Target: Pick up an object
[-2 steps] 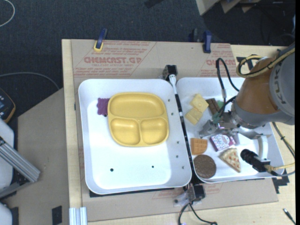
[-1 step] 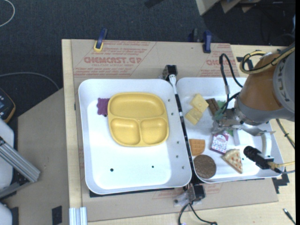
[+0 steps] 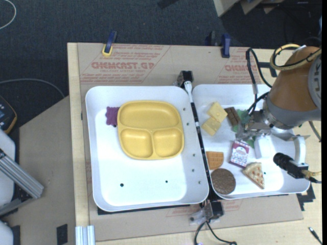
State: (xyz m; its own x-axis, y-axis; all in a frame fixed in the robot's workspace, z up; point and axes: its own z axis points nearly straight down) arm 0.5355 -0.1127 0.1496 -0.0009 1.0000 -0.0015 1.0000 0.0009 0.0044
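Pink carton point(image 3: 239, 153) in right bin point(image 3: 291, 188), jaws point(image 3: 249, 132) just above it

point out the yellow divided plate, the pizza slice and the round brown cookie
yellow divided plate point(image 3: 150, 128), camera view, on the ridge between its compartments
pizza slice point(image 3: 254, 174), camera view, on the middle of the topping side
round brown cookie point(image 3: 223, 181), camera view, on the centre of its top face

Even, fairly bright overhead light; the two white bins point(image 3: 97, 152) glare near washed-out; soft short shadows hug the yellow tray point(image 3: 150, 128); around the bins the dark floor point(image 3: 36, 29) reads dim; detail is slightly soft and grainy.
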